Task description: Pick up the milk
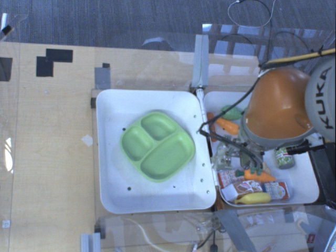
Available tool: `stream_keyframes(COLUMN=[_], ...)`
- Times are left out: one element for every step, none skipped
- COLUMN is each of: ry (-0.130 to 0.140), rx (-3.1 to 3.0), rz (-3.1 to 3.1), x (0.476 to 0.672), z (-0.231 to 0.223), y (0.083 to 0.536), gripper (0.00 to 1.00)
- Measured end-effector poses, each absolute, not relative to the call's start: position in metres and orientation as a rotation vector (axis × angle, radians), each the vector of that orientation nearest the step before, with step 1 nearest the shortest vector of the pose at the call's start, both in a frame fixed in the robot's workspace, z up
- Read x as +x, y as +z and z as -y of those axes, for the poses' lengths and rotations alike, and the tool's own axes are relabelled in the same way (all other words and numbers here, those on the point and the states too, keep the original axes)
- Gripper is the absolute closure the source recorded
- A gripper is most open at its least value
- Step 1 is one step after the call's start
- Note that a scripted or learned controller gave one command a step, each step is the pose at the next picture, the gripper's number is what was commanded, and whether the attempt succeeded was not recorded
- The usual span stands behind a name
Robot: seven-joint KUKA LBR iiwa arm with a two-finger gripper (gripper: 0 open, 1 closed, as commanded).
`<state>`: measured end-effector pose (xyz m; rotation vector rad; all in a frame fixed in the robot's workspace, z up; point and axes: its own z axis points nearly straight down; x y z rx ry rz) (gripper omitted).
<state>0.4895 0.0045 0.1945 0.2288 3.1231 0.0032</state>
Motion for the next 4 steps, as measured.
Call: stream_keyframes(ry=[0.003, 0.003, 0.008, 0.005], rx=[0.229, 0.541, 0.539, 0.171], rz=[-3.123, -3.088, -3.081, -3.125], x=[0.489, 0.494, 0.496, 0.489], z=[-0.005, 0.003, 0.002, -0.073], y=[0.194, 0.185, 0.197, 0.244], gripper=[0.0, 0.0, 1.0, 1.0])
